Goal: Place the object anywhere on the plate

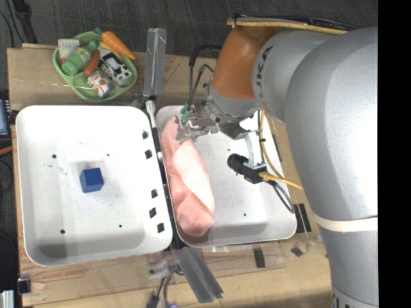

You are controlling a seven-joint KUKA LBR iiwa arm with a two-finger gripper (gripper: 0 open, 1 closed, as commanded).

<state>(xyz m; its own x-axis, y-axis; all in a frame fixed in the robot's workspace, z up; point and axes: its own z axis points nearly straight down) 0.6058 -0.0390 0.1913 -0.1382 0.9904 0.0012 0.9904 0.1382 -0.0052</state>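
Two white bins sit side by side on the bench (29, 63). The left bin (77, 140) has one small blue block (92, 179) in it. The block sits a bit left of the middle of that bin, well away from all four walls.

The right bin (247, 201) has a long pink thing (191, 181) in it. It looks soft, like a folded cloth. It lies along the bin's left wall, from near the far left corner down to near the close left corner. Its fat end is the close one.

The big grey arm (321, 108) comes in from the right, with its orange band (234, 63) above the far edge of the right bin. The letters "UKA" can be read on the arm next to the orange band. The claw (191, 126) is down at the far end of the pink thing, right at its top edge. I cannot tell how far open the claw is, or if it has hold of anything. The block is far from the claw, over in the other bin.

A green bowl (63, 70) sits on the bench past the far edge of the left bin. It is full of toy food, with an orange carrot (115, 42) on top. Some small packs in it have labels, but the words are too small to read.
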